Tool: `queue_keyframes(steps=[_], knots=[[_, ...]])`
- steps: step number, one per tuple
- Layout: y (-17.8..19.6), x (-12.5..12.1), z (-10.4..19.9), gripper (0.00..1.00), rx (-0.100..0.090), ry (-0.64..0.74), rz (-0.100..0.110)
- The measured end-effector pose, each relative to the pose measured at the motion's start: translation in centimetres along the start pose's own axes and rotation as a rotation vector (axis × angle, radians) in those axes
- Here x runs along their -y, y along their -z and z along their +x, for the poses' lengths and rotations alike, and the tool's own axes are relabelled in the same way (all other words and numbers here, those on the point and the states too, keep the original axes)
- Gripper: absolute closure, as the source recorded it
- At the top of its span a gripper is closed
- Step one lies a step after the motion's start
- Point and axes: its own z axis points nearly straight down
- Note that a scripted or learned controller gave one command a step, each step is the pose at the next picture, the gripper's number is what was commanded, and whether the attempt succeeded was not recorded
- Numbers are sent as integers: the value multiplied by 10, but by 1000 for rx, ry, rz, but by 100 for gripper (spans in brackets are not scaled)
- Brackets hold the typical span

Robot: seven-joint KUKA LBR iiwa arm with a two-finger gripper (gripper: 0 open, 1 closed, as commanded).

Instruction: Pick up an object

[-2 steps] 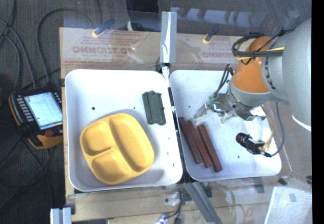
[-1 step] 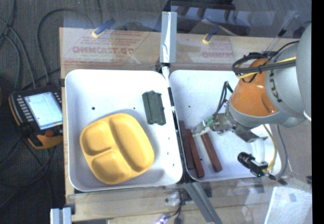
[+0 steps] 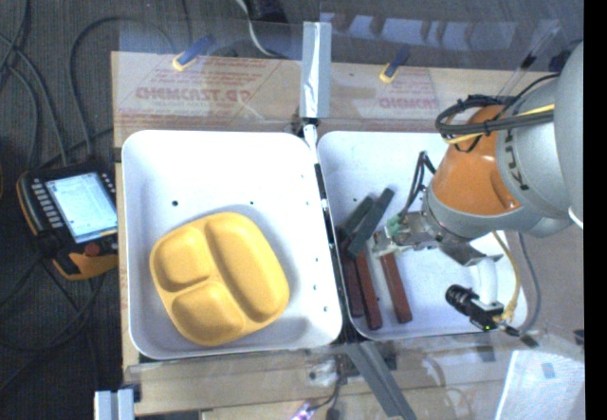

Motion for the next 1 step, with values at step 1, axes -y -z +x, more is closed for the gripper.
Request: queue_keyframes(steps=[1], knots=[[79,-103,19,100,1,-163,28]])
